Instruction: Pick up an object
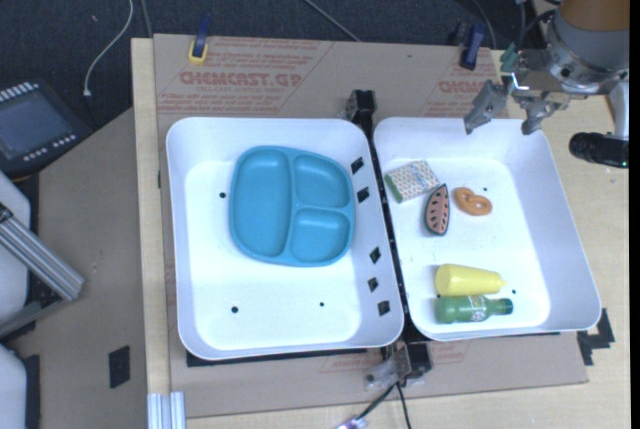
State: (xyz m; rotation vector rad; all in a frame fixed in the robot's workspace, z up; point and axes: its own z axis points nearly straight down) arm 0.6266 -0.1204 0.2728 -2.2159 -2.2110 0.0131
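A grey KUKA arm with an orange band reaches in from the right, its hand [507,112] poised with both fingers spread apart and nothing between them, above the far rim of the right-hand bin [570,262] on the desk [300,67]. The candidates for pickup all lie in that bin, nearer the camera than the hand: a checkered green sponge-like block [413,181], a watermelon slice toy [436,211] and an orange ring-shaped piece [472,202] form a close cluster in the bin's middle, while a yellow bottle [467,279] and a green bottle [473,309] lie side by side, touching, near the front wall, their long axes running left to right. The orange ring sits closest to the hand, almost straight toward the camera from it. The left-hand bin [195,247] carries a blue divided plate [292,205], well apart from the hand. By these positions, the descent has not yet begun.
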